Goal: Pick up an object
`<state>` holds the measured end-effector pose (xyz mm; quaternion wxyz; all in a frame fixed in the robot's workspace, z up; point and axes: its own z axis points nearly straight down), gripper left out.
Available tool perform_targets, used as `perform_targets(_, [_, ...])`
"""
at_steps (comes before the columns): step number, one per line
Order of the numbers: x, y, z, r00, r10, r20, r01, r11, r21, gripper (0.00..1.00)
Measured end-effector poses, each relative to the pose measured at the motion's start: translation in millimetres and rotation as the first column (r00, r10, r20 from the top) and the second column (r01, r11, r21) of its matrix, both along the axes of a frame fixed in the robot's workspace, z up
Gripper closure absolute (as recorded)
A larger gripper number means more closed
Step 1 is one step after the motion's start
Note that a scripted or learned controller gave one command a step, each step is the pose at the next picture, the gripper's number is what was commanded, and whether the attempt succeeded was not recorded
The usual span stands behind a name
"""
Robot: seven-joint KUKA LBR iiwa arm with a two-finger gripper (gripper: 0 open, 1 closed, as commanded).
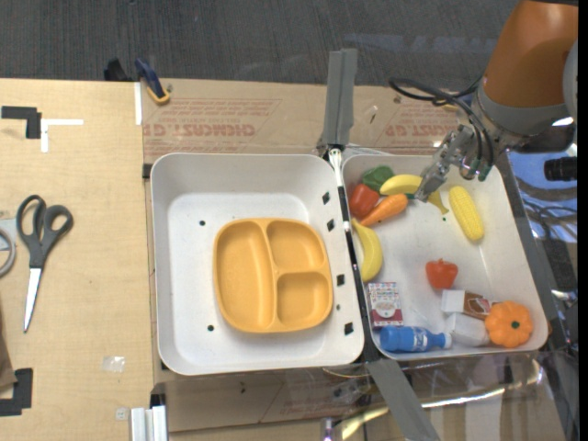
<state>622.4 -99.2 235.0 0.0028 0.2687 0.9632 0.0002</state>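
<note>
Scissors (41,232) parked far left on the bench, well apart from both bins and so no part of the pick. Next, left bin (170,265) given over to a yellow divided plate (274,274), flat in the middle and too broad and shallow to make an easy grab. Past the shared rim, right bin (418,246) loaded with toy food, hence the arm's reach to that side. Packed into its upper left corner: green pepper (377,175), red pepper (362,197), carrot (387,209) and a banana (401,185), all touching or nearly so. Second banana (369,251) tucked against the left wall below them, then a small carton (384,303) and a blue bottle (413,340) along the near edge. Hung the gripper (430,189) low at the upper banana's right end, slanted down toward it, probably because that fruit topped the pile. Could not tell from above how wide the grip stood, nor whether it had hold of anything; nothing clearly lifted. Corn (466,214) just beside it to the right, tomato (442,272) lower, pumpkin (509,324) in the far right corner.
</note>
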Motion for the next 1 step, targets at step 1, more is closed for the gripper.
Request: perform_targets(1, [-35.5,55.1,22.5,0.955,-0.297,-0.005,0.297,0.955,0.0,1.0])
